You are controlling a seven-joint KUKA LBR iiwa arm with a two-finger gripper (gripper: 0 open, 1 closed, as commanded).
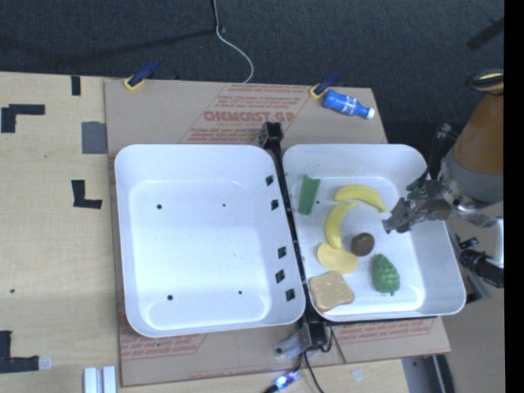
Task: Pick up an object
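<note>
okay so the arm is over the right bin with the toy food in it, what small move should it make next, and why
Probably lower the tool and ease it left toward the brown round piece. The tool sits over the right bin near its right side, with nothing visible between its fingers, and that piece and the upper banana lie closest. The brown piece stands slightly apart from its neighbours, so it looks the easier target.

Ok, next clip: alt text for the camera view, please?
The arm's hand hangs over the right bin, which contains two bananas, a toast slice, a brown ball, a yellow disc and two green items. The left bin sits alongside; a blue bottle lies behind them.
</note>
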